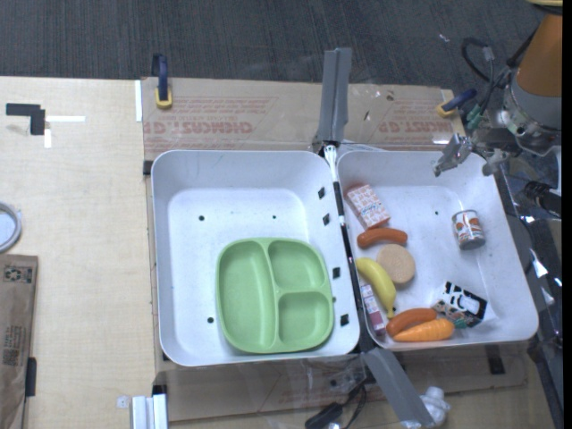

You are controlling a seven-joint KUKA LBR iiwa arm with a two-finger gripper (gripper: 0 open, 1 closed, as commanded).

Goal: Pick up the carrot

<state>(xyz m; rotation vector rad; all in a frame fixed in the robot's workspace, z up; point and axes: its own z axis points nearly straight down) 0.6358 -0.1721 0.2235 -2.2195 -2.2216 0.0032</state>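
You see the arm [543, 61] cut off by the right and top edges. The gripper [465, 150] is too small and blurred to read. The roll of tape [5, 229] is cropped at left.

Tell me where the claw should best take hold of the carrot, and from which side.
Probably the carrot's thick middle, from above, fingers closing across its width. It lies flat, lengthwise left to right near the right bin's front wall, touching a red-orange piece behind it, so space there is tight.
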